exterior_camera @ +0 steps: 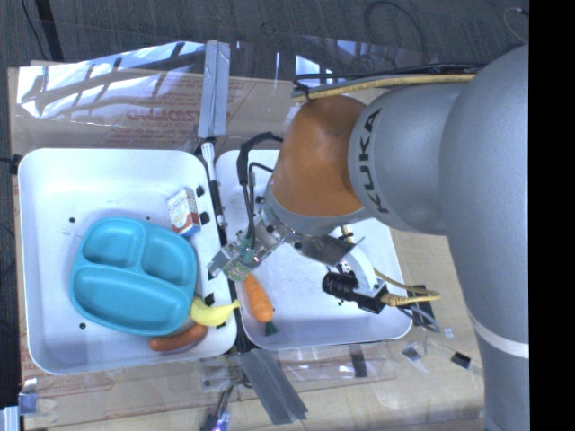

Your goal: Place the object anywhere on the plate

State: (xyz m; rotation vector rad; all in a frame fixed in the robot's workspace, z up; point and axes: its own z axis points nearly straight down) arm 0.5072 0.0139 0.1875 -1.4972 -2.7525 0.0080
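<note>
Your single gripper hovers over the right bin's left edge, jaws too obscured for you to tell their state, above one carrot, while the left bin holds one blue plate, one banana, one sausage and one small carton.

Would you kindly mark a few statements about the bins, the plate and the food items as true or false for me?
1. The blue plate sits in the left bin. True.
2. The carrot lies on the plate. False: it lies in the right bin, below the gripper.
3. The banana lies at the plate's lower right edge. True.
4. The plate has a single compartment. False: it is divided into several.
5. The sausage is in the right bin. False: it is in the left bin.
</note>
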